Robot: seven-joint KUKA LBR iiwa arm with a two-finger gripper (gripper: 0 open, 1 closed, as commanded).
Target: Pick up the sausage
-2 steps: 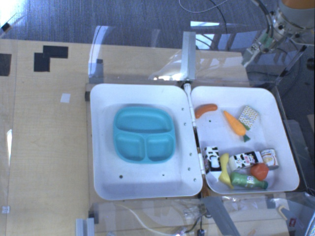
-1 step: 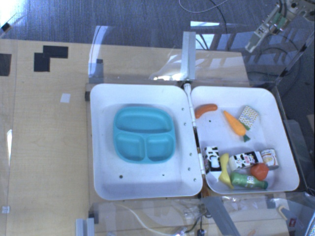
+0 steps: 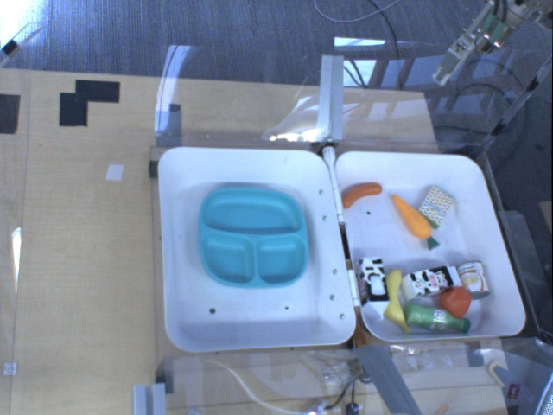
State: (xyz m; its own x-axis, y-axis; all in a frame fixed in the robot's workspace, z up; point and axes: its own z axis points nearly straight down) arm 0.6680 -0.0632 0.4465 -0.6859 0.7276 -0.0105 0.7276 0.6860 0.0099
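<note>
Lying at the upper-left of the right bin [image 3: 484, 188], just beside the divider: sausage [image 3: 361, 194], carrot [image 3: 413, 218] close by. Hovering well beyond that bin's far right corner: gripper [image 3: 455, 59], finger state impossible to tell.

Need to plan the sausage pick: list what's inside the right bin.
Right bin holds the sausage by the left wall, a carrot, a patterned packet, then a crowded front cluster: milk cartons, banana, green bottle, tomato, can. Anything beneath the cluster is hidden.
</note>
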